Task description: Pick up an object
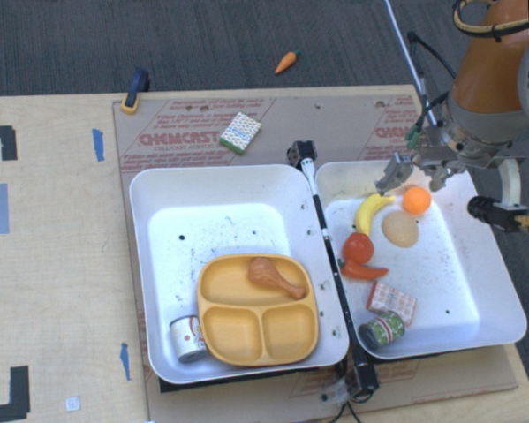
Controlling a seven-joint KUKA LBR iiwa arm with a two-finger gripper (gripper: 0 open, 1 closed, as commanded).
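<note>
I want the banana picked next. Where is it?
The banana lies in the right bin, near its upper left corner, beside the beige egg-shaped thing and above the tomato.

Two white bins, left bin flecked with dark specks on its floor, right bin likewise lightly specked. Left bin: yellow-orange divided plate, tan-brown toy drumstick on it; small can at the plate's left edge, white with a red-and-dark label. Right bin: yellow banana, orange ball, pale beige egg-shaped object, red tomato, red-orange pepper, white packet with red print, green can with pale lid. Cardboard sheet under the bins, brown with red lettering; on it a small box, white with green pattern. Bench pale wood with black and blue tape marks. Orange toy carrot on dark grey floor. Arm grey with orange band.
</note>
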